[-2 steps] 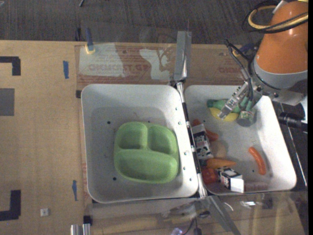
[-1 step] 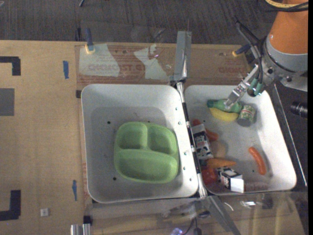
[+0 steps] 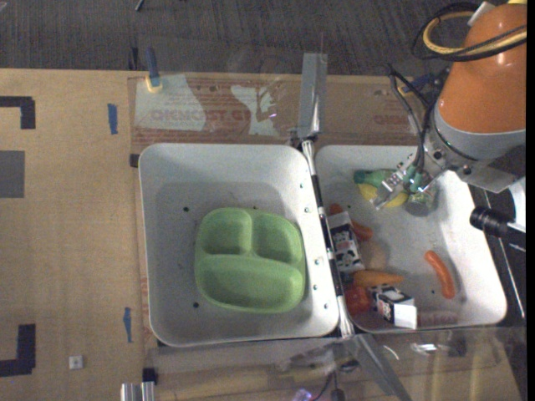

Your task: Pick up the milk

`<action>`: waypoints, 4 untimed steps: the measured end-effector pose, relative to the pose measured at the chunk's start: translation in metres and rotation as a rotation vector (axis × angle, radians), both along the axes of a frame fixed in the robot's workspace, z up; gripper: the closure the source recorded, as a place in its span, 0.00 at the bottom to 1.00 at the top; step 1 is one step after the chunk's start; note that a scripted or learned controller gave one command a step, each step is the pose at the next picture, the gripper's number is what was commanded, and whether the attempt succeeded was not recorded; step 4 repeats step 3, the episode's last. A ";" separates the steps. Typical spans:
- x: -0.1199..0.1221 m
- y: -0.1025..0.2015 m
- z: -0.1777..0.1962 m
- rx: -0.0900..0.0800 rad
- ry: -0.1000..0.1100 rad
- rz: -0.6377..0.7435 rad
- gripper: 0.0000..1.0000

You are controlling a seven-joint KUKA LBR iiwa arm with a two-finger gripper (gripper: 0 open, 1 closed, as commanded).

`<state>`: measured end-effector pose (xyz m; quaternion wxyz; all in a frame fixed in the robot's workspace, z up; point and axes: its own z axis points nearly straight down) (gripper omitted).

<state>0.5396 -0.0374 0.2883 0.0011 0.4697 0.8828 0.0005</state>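
Inside right bin (image 3: 476,312): milk (image 3: 343,242), hotdog (image 3: 440,274).

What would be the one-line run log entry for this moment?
gripper: over right bin, far end, at yellow-green toy | milk cartons: lying apart from it | green tray: left bin

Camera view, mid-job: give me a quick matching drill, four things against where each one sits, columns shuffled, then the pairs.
Things:
1. green tray
2. gripper
3. orange sausage
4. black-and-white carton

Places:
A. right bin, against the divider wall
B. left bin, middle
C. right bin, upper part, over a yellow and green item
D. right bin, toward the right wall

Pairs: 1-B, 2-C, 3-D, 4-A
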 end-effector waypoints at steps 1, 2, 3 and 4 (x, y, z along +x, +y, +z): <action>-0.023 0.021 -0.027 0.000 0.002 0.049 1.00; -0.060 0.037 -0.041 0.000 0.003 0.168 1.00; -0.050 0.086 -0.055 0.001 0.003 0.287 1.00; -0.050 0.086 -0.055 0.001 0.003 0.287 1.00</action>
